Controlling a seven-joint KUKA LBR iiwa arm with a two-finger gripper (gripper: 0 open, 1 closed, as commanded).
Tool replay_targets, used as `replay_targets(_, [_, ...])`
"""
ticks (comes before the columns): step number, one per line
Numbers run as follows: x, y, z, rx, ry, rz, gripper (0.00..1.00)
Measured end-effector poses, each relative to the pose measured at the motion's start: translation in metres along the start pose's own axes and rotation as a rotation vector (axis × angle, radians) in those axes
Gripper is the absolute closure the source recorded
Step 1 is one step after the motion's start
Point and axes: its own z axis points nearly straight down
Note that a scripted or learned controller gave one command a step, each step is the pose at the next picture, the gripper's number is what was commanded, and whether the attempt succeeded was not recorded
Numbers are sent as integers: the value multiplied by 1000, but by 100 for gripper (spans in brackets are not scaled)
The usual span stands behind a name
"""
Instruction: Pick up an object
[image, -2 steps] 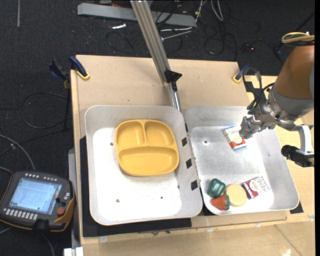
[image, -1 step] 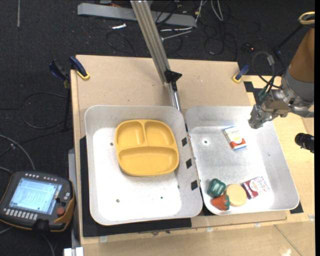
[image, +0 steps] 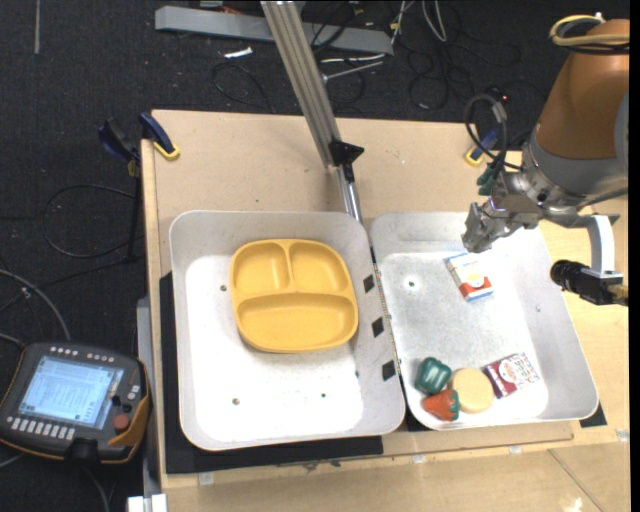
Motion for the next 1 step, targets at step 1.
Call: replay_targets(1, [43, 0, 8, 2, 0, 0, 100])
